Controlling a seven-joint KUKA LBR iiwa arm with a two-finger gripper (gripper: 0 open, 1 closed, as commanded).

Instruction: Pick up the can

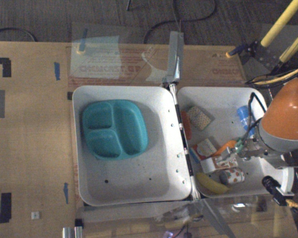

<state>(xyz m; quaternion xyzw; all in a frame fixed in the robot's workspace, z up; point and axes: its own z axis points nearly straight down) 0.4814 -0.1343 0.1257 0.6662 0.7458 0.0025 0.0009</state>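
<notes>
The can [232, 175] is small and white with red marks. It lies on its side near the front edge of the right bin [223, 99]. My gripper [232, 157] hangs low in that bin, just behind the can and very close to it. Whether it touches the can is unclear. The grey wrist and orange band [287, 114] reach in from the right and hide part of the bin's right side.
A yellow banana [211, 184] lies left of the can at the bin's front. Near the gripper are an orange piece [225, 147] and a pale box [206, 146]. A tan sponge [199, 117] and a blue item [243, 115] sit farther back. The left bin holds a teal divided plate [115, 128].
</notes>
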